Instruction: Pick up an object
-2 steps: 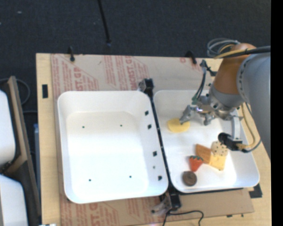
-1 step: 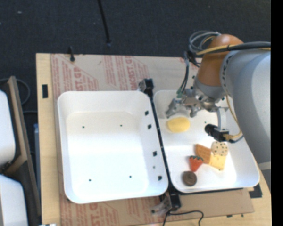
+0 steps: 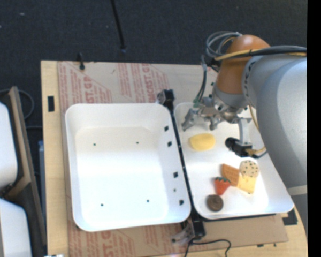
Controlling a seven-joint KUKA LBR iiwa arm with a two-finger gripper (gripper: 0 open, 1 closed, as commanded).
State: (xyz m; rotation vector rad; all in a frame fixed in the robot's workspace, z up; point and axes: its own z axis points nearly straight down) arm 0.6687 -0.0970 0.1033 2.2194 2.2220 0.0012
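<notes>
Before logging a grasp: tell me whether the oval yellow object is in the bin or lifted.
In the bin: the oval yellow object rests on the right white bin's floor.

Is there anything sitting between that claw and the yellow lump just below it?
Nothing visible does. The gripper hangs in the right bin just above the yellow lump, with bare white floor between them. The cheese wedge, strawberry and brown disc lie further down, off to the side.

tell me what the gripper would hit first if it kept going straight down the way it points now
Most likely the yellow oval object, which lies just below the gripper in the right bin. Depth is hard to judge from this slanted view, so it might instead meet the bin floor beside it.
</notes>
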